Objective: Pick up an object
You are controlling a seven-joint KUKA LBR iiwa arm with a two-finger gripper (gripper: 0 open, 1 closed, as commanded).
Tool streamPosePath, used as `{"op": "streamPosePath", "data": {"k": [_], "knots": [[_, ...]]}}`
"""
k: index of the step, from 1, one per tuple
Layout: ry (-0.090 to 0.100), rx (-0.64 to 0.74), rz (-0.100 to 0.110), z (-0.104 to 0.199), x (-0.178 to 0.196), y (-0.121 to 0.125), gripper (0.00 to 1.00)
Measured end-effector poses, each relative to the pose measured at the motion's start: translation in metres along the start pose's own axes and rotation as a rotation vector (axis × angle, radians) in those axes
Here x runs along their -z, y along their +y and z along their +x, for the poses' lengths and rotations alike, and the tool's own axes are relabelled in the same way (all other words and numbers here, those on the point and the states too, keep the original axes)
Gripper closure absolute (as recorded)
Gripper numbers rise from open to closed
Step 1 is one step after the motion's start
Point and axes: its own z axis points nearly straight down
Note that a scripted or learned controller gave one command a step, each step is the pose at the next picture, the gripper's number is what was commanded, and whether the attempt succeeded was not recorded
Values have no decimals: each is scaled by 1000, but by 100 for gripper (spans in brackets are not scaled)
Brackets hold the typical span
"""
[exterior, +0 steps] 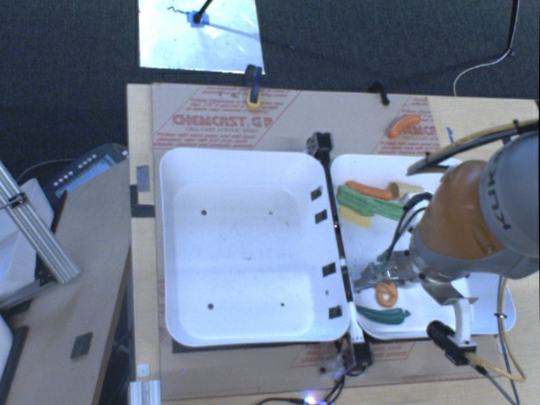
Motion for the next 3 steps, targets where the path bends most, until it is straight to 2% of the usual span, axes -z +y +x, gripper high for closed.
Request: {"op": "streamPosePath", "data": {"k": [1, 2, 3], "knots": [[-3, 1, -9, -2, 11, 5, 100], [-5, 5, -18, 4, 106, 24, 100], [-2, 7, -7, 48, 100, 16, 100]]}}
